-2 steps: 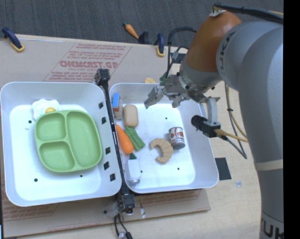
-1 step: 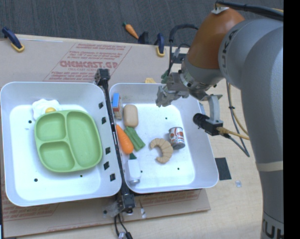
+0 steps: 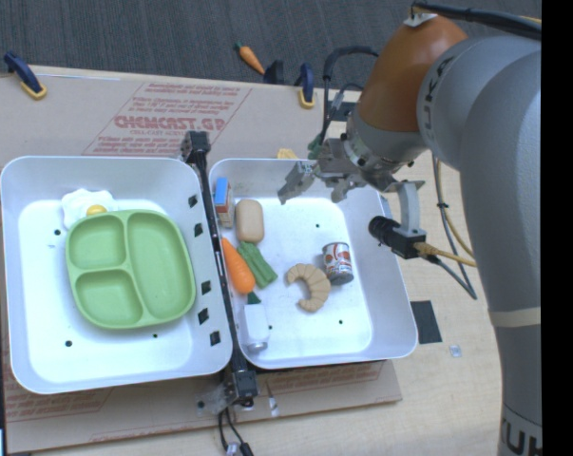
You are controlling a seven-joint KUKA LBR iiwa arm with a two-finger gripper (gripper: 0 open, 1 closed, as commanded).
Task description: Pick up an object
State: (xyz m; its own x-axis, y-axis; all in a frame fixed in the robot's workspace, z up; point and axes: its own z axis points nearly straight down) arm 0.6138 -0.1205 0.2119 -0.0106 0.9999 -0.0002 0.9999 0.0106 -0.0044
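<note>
Hovering with fingers spread and nothing between them, the hand (image 3: 315,185) hangs above the right bin (image 3: 386,335), the croissant (image 3: 310,284) lying well below it.

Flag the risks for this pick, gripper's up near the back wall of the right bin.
1. The gripper hangs at the right white bin's back rim; descending there it would likely hit the rim.
2. The bread roll, orange carrot and green vegetable piece crowd the divider; a grasp may catch two.
3. The small red-labelled can sits beside the tan croissant and could roll if nudged.
</note>
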